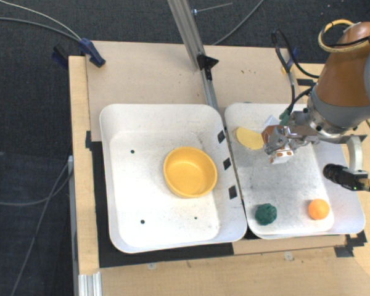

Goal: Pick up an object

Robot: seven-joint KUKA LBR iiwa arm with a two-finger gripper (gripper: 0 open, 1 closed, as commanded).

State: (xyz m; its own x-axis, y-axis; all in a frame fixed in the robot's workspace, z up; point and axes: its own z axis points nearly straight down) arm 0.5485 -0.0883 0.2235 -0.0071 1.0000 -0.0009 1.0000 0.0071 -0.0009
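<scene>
Nearest the camera, in my right bin (pixel 342 224), a green ball (pixel 266 213) sits close to the front rim and an orange ball (pixel 319 209) lies to its right, the two well apart and both free of the walls. Further back, my pincer (pixel 279 148) hangs low over the rear half of the same bin, its tip just beside a pale yellow piece (pixel 249 138) that lies flat near the bin's inner wall; from above I cannot tell how my pincer is set, and nothing shows clamped in it. In the left bin (pixel 120 184), a yellow bowl (pixel 190 171) stands upright near the middle, apart from every wall. Beyond the bins, a grey rail (pixel 191 36) runs back across the bench (pixel 142 73). The yellow piece looks the closest target, so I judge the step in hand to be lining up on it. To do that well I would centre over the piece before descending, not beside it, turn my wrist so I close across its narrow width, and come straight down until I bracket it, since a flat thing may slip out or get nudged against the wall. If it lies too flat to catch, the balls look easier.
</scene>
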